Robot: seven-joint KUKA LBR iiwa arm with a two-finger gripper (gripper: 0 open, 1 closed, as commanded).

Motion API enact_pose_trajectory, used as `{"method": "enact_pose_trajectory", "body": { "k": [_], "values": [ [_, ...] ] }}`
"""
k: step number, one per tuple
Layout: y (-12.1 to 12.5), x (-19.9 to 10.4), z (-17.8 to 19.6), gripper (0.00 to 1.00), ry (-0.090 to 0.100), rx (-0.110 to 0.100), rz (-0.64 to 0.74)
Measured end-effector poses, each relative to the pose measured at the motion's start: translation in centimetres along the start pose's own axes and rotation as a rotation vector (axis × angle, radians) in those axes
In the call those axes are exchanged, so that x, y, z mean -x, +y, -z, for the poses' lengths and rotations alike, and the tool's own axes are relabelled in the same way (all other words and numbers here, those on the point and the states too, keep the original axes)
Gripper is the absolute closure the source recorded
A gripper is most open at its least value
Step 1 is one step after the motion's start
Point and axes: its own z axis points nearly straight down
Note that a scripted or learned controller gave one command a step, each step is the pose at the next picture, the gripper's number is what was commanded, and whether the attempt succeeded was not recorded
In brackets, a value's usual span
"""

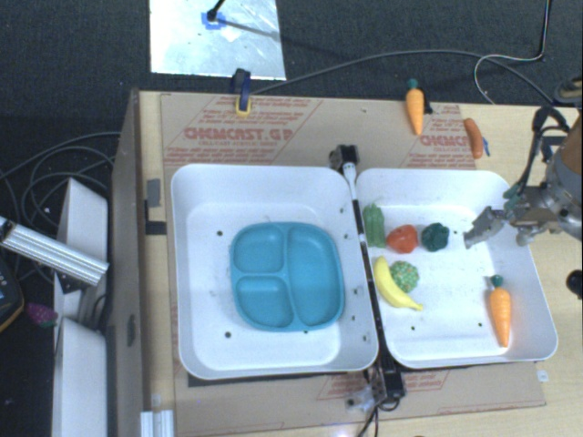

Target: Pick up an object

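Fingers over the right bin, toy food below

Overhead, the desk [273, 126] shows as a tan sheet printed with red lettering, and it carries two shallow white bins side by side. Around it lies dark carpet, with a shiny silver square [217, 24] on the floor at the top and loose black cables trailing on the left and upper right. White and metal framing stands at the left edge.

Inside the left bin [200, 198] sits a blue divided plate [286, 276]. Along the near-left wall of the right bin [533, 335] is a cluster of toy food: a green vegetable [373, 224] against the divider, a red tomato [403, 238] just beside it, a dark green piece [435, 237] next to that, and below them a yellow banana [394, 286] touching a pale green broccoli [405, 276]. An orange carrot [500, 309] lies apart near the right wall. Two more carrots rest on the desk beyond the bins, one [415, 109] above the right bin's far rim and another [474, 137] further right.

Reaching in from the right, the arm's fingers [480, 228] hang above the right bin's upper right area, near the dark green piece but apart from it. One grey finger points left and down; whether the pair is spread or pressed together cannot be told from this angle, and nothing is visible between them.
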Motion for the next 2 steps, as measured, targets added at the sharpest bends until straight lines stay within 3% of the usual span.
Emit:
{"method": "enact_pose_trajectory", "body": {
  "k": [1, 2],
  "values": [
    [2.8, -3.5, -16.5, 0.00, 0.001, -0.001, 0.000],
    [7.2, -5.0, -18.9, 0.00, 0.001, 0.000, 0.000]
  ]
}}
